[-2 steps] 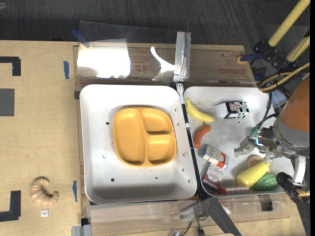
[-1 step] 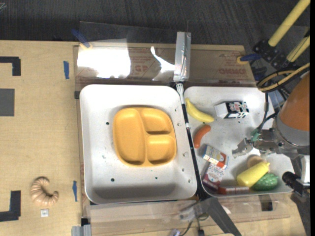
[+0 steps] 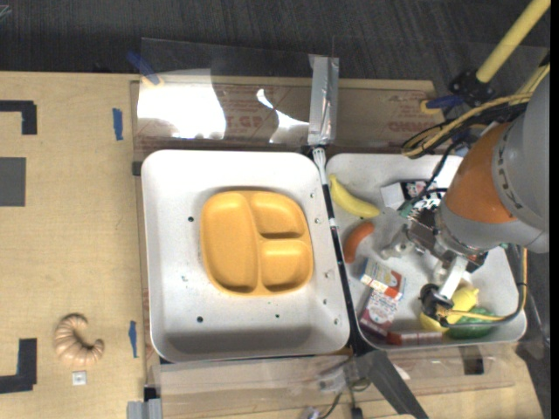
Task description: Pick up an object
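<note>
Two white bins sit side by side; the left bin (image 3: pixel 166 234) holds a yellow divided tray (image 3: pixel 256 239). The gripper (image 3: pixel 437 273) hovers in the right bin (image 3: pixel 511 273) above a banana (image 3: pixel 351 201), an orange ball (image 3: pixel 357 241) and a red-labelled packet (image 3: pixel 382 299) whose writing is unreadable. Whether it is parted or closed cannot be made out.

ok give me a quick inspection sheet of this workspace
surface: tan bench bearing two white bins, left bin and right bin
job's things: banana, orange fruit, red-and-white packet, yellow and green items, all in the right bin
clutter: yellow divided tray in the left bin; curled pastry-like item on the bench
grippers: hand low over the right bin, grasp not readable
cables: yellow and black cables at top right
surroundings: dark floor
</note>
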